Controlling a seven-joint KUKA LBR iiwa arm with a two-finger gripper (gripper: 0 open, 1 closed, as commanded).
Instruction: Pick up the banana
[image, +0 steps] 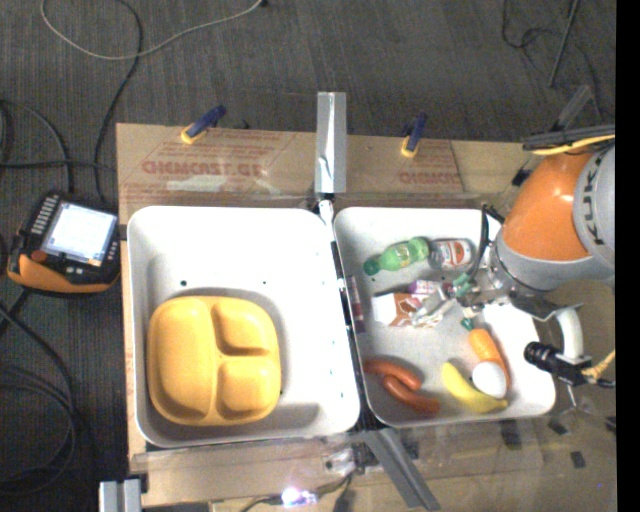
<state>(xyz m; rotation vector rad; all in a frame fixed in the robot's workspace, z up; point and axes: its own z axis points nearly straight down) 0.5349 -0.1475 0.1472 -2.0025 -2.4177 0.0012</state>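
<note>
The yellow banana (462, 389) lies near the front of the right bin (520, 400), its right end tucked against a white egg (489, 379). My gripper (464, 301) hangs over the middle of that bin, above the right edge of a crumpled snack packet (410, 305). It sits up and slightly behind the banana, apart from it. The grey arm with its orange band (548, 215) reaches in from the right.
An orange carrot (487, 346) lies just behind the egg. Two red sausages (400, 384) rest left of the banana. A green bottle (398, 255) and a can (453, 251) lie at the back of the right bin. A yellow divided tray (213, 357) sits in the left bin (160, 235).
</note>
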